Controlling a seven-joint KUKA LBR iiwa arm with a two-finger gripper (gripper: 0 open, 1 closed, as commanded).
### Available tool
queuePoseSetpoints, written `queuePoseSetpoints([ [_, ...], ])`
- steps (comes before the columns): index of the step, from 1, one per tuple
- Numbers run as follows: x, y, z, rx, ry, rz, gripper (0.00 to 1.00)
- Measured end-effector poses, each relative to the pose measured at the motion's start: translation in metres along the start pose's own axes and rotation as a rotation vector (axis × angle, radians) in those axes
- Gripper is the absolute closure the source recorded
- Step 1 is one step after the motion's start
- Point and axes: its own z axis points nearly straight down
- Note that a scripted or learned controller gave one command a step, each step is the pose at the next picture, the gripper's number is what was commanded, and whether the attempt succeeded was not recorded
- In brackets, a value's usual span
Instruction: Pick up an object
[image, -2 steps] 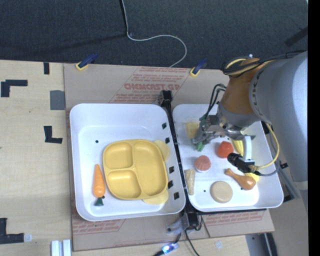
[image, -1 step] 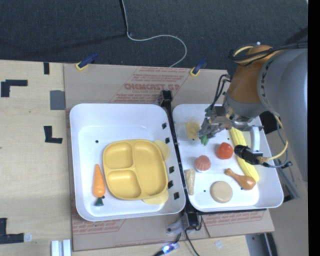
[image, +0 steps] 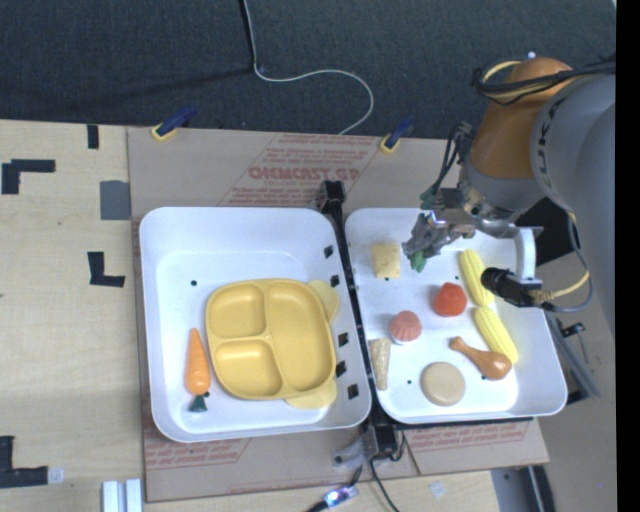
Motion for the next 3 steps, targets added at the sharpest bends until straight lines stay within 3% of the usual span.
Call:
queuePoseSetpoints([
  [1,0.001,0.001,-0.037,0.001,0.000,0.000,1.00],
  [3,0.091,-0.054,-0.039,0.008,0.001,-0.003,1.00],
])
